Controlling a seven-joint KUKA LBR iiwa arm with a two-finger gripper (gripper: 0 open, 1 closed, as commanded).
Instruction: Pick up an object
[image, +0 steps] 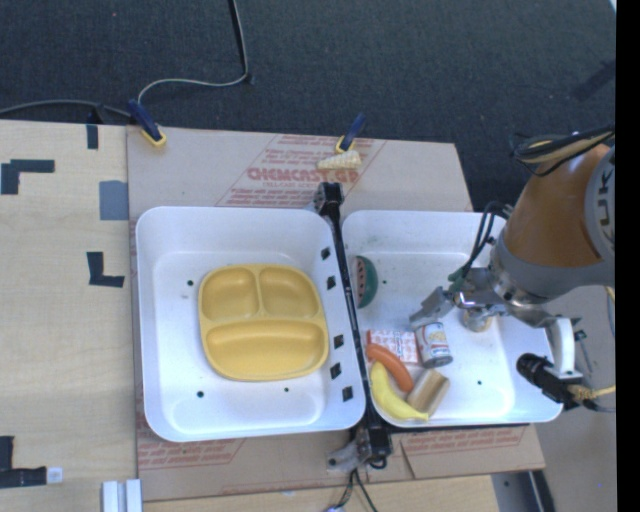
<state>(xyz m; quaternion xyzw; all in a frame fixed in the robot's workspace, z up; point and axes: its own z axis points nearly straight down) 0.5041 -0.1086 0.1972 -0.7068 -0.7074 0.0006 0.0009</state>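
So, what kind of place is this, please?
Most likely a robotics lab test bench, not a kitchen. Two white bins sit on cardboard held by clamps. Toy food such as a banana lies in the right bin, and the arm's tool hangs above a small can.

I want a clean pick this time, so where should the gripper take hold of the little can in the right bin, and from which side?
Probably across the small can's round body, coming straight down from above. It seems to lie tilted near the gripper, its far side open to bare right bin floor. The red-and-white packet and the tan block crowd its left and front, so a sideways approach looks riskier.
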